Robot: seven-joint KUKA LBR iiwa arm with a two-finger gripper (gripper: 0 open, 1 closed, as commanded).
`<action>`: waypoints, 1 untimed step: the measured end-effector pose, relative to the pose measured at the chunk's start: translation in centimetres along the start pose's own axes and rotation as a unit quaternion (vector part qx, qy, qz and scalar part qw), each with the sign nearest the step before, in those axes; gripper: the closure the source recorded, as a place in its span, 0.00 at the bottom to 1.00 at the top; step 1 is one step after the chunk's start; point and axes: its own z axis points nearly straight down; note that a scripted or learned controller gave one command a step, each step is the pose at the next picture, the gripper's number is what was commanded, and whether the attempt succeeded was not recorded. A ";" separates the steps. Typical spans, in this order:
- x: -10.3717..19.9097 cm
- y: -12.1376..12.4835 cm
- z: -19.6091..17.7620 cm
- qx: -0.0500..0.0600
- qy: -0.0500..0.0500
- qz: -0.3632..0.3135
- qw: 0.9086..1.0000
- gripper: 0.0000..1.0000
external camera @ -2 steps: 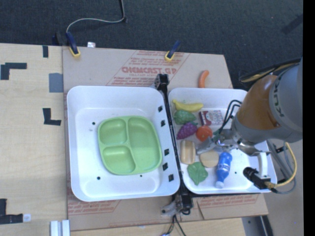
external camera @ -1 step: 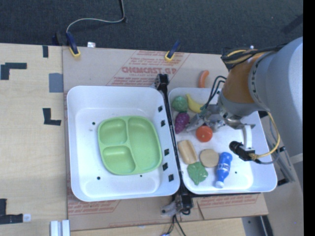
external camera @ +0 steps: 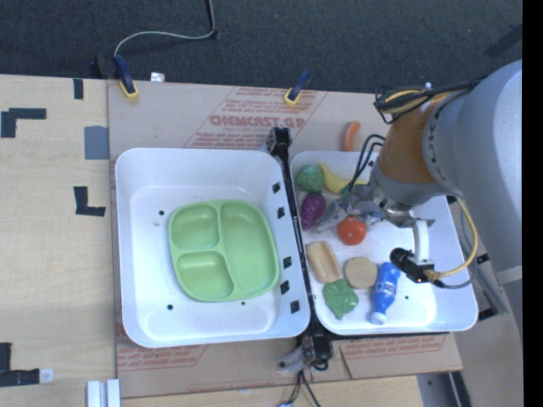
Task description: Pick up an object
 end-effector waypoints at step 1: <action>0.1 0.0 -0.9 0.001 0.001 0.000 1.000 1.00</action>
